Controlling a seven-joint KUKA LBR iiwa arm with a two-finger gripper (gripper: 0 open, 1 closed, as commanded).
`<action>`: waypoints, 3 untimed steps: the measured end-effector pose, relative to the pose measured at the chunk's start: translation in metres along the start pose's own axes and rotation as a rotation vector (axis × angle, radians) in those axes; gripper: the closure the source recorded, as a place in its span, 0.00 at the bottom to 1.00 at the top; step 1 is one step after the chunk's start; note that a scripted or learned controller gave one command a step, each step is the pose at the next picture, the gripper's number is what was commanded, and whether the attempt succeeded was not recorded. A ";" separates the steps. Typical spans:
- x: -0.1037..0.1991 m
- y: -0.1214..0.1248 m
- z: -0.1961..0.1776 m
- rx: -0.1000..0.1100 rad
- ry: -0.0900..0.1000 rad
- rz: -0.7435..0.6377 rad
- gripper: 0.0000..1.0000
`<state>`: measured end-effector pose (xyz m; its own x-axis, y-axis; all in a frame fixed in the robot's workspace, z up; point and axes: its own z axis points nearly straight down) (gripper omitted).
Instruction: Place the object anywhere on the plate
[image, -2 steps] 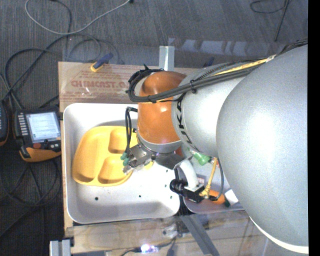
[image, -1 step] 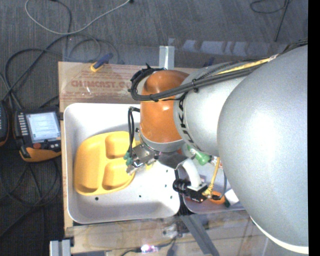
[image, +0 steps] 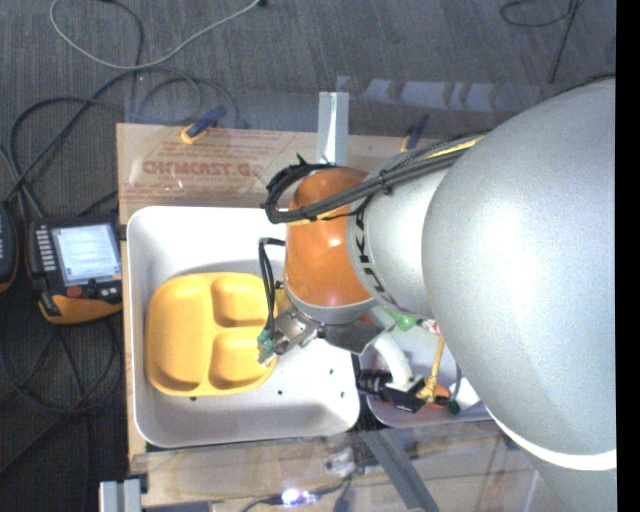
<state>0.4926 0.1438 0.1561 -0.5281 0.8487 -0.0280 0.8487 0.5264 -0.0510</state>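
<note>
yellow divided plate (image: 205, 335) in left bin (image: 190, 225)

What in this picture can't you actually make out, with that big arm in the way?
- Gripper: too small and shadowed in the camera view to read.
- Right bin: mostly covered by the arm.
- Yellow plate: its right edge sits under the wrist.
- The object to be placed: cannot be identified.
</note>
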 end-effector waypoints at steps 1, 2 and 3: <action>0.001 -0.001 0.014 0.002 0.001 0.002 1.00; 0.002 -0.001 0.016 0.001 0.002 0.007 1.00; 0.002 -0.002 0.027 0.003 0.001 -0.051 1.00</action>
<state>0.4890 0.1428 0.1292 -0.5707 0.8208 -0.0245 0.8205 0.5689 -0.0550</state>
